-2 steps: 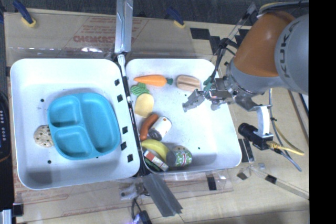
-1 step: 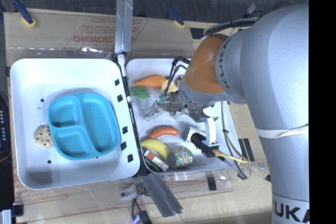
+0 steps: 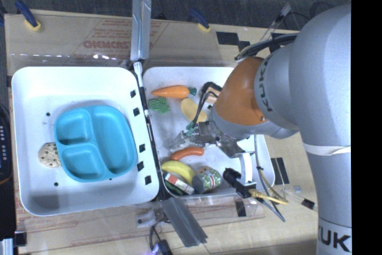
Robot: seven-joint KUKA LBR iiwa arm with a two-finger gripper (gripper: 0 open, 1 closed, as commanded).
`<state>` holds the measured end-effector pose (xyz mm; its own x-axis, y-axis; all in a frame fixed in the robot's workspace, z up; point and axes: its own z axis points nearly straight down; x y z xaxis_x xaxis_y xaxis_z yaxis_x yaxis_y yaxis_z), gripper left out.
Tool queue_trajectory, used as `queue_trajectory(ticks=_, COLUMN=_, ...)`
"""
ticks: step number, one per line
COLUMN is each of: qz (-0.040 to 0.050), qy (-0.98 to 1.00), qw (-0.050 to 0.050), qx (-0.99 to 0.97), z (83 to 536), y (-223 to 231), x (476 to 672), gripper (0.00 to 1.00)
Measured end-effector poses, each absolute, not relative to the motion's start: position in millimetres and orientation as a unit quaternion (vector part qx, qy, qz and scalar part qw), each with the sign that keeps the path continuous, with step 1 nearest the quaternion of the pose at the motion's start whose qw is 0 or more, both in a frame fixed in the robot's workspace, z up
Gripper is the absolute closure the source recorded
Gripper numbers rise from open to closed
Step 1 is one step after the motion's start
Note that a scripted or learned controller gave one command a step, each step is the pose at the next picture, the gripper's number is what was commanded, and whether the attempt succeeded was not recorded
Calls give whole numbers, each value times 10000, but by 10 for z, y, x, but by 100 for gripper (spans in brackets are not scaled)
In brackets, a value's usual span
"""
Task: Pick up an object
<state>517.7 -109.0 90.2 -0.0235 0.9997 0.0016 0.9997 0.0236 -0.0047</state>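
While the gripper (image 3: 186, 139) hangs low in the right bin (image 3: 222, 73), I can't tell how it's set — too small and blurry. Just near of it lies a red sausage (image 3: 187, 153), then a banana (image 3: 178, 171); a carrot (image 3: 171, 92) sits farther off. Stuff's packed tight here — it could easily nudge the sausage aside or pinch two things at once.

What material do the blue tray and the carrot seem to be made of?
Tray: probably moulded plastic, smooth and slightly matte, one even blue with rounded compartments. Carrot: probably plastic toy food, uniform orange with a soft sheen and a green end, though rubber or foam is possible.
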Motion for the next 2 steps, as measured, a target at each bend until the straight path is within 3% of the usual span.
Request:
queue_trajectory(ticks=1, qz=18, qy=-7169, qw=23, qx=-6972, z=987, y=-1101, x=5186, gripper=100)
queue_trajectory(ticks=2, qz=3, qy=-6810, qw=5, qx=-7323, z=918, y=-1782, x=4775, gripper=100)
